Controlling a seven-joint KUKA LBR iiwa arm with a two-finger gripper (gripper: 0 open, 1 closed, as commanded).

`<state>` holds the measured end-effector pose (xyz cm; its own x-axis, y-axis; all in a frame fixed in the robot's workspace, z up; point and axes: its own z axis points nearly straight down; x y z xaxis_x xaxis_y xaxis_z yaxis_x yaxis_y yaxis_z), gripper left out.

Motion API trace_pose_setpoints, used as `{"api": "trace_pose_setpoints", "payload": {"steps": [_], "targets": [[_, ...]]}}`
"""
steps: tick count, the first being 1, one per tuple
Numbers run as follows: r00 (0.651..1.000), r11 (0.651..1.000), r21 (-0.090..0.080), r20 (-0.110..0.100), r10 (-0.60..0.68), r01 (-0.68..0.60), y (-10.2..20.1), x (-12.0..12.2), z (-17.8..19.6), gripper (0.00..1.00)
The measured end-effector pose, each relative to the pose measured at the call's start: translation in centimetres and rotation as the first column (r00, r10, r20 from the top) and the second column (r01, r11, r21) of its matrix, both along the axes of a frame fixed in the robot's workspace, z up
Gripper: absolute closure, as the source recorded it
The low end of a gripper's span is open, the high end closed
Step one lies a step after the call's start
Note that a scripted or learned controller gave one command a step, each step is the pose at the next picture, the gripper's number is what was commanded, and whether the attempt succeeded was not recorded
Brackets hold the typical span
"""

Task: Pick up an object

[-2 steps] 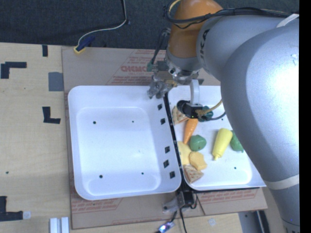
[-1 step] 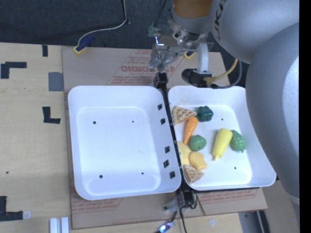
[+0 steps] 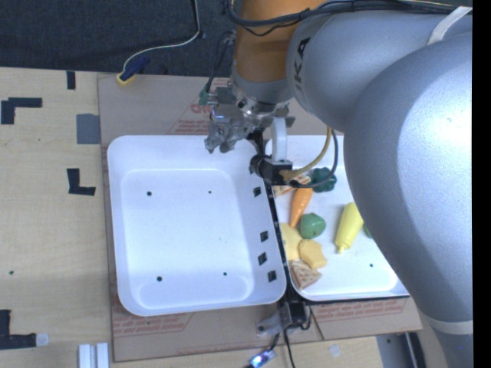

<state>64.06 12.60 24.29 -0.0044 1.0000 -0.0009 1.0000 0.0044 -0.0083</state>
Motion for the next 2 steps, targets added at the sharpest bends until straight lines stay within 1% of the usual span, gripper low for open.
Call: {"api": "trace_pose_setpoints", "payload": {"steps": [1,2], "targets": [[1.0,1.0,0.0,0.004,0.0,0.0,3.5,-0.1,-2.7,1.0],[1.0,1.0,0.0,0.003,0.001,-0.001,7.2,-1.7,-5.2,1.0]]}}
